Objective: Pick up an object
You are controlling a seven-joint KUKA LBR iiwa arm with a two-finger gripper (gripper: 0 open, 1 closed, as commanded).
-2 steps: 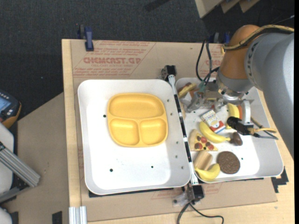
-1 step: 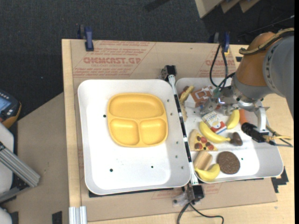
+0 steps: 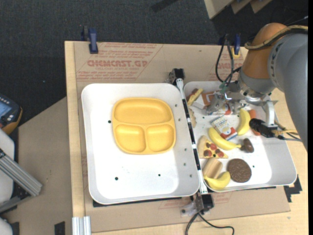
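Note:
The right bin (image 3: 281,168) holds several toy foods: a yellow banana (image 3: 222,140), a second banana (image 3: 243,121), a third banana (image 3: 218,180), a round brown cookie (image 3: 239,171), a pizza slice (image 3: 213,151), a small white carton (image 3: 224,125) and a dark brown piece (image 3: 247,145). My gripper (image 3: 224,103) is low over the far part of this bin, just above the carton and bananas. The grey wrist covers it, and I see nothing held in it.
The left bin (image 3: 98,170) holds a yellow divided plate (image 3: 144,124). A black divider rail (image 3: 188,126) runs between the bins. Blue clamps (image 3: 91,39) grip the bench's far edge, and cables (image 3: 222,62) hang near the arm.

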